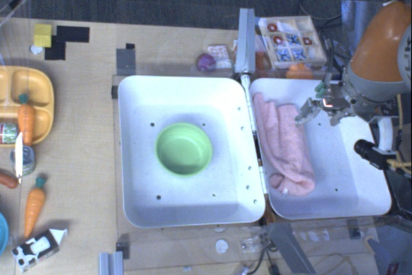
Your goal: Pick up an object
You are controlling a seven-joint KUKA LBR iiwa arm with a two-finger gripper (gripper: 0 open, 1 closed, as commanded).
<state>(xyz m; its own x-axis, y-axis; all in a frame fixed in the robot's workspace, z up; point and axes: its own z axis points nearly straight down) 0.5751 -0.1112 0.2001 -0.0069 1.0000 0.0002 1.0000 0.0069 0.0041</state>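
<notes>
- Two white bins sat side by side on the counter; a green bowl (184, 149) lay mid-left bin (135, 203).
- Pink towel (283, 148), rumpled, hugged the right bin's (347, 190) left wall.
- Tool (308, 111) hovered released just beside the towel's upper end.

No readable text

The flat box (290, 40) behind the bins is showing red and blue printed squares, but nothing on it is reading as words.

bowl (184, 149): green | towel (283, 143): pink | bins (138, 203): white
</notes>
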